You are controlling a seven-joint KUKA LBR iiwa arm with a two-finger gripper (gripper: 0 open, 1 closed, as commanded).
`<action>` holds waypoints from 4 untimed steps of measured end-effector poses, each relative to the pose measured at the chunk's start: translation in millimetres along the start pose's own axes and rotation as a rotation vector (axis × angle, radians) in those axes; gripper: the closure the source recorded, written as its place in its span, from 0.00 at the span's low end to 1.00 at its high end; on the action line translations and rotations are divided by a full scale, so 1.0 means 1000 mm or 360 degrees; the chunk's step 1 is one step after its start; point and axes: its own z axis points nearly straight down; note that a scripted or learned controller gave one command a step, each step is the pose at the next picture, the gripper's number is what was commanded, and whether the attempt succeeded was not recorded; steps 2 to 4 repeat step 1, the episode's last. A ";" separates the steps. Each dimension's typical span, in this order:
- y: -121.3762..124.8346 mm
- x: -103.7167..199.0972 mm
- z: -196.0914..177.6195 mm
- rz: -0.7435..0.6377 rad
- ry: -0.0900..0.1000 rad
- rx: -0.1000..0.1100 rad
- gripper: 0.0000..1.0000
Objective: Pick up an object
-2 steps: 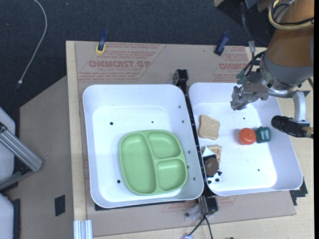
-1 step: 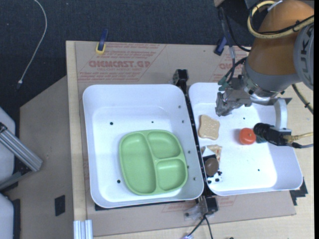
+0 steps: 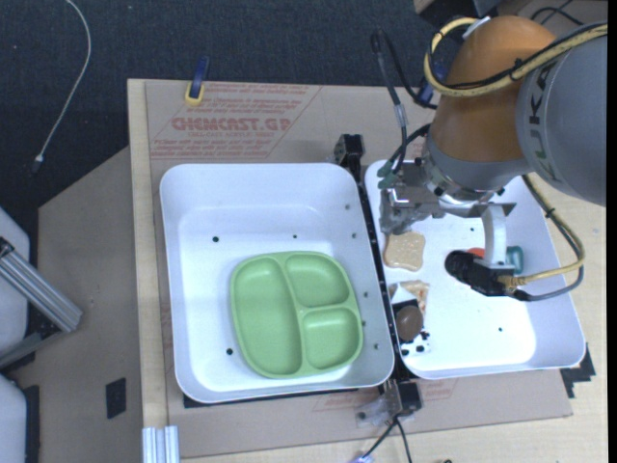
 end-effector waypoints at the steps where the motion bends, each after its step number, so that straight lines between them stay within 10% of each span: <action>1: -0.006 0.054 -0.004 -0.0002 0.0000 -0.0006 1.00; 4: -0.006 0.054 -0.004 -0.0002 0.0000 -0.0006 1.00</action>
